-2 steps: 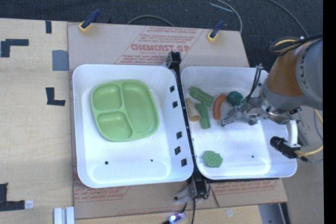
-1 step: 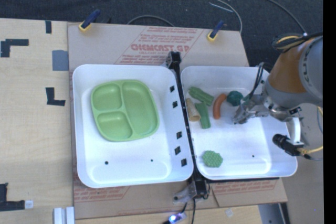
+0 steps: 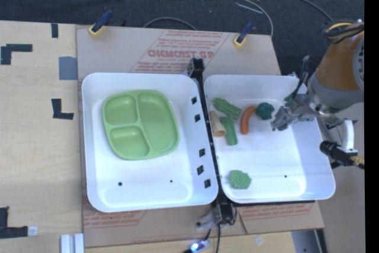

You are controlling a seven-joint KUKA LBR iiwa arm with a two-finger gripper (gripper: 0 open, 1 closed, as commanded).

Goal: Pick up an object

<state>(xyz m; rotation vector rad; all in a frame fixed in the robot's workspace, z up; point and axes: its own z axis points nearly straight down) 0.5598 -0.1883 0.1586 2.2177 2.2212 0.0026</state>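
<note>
- Gripper point(image 3: 282, 120) low in the right white bin point(image 3: 296, 186), beside the dark green round toy point(image 3: 265, 109).
- Grip state: cannot tell.
- Nothing lifted; pick undone.

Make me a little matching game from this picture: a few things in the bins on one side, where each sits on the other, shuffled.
Things:
1. green divided plate
2. orange carrot
3. round green waffle toy
4. robot's hand

Places:
A. near the front edge of the right bin
B. over the right side of the right bin
C. in the left bin
D. in the right bin's cluster, beside a dark green lump

Pairs: 1-C, 2-D, 3-A, 4-B
</note>
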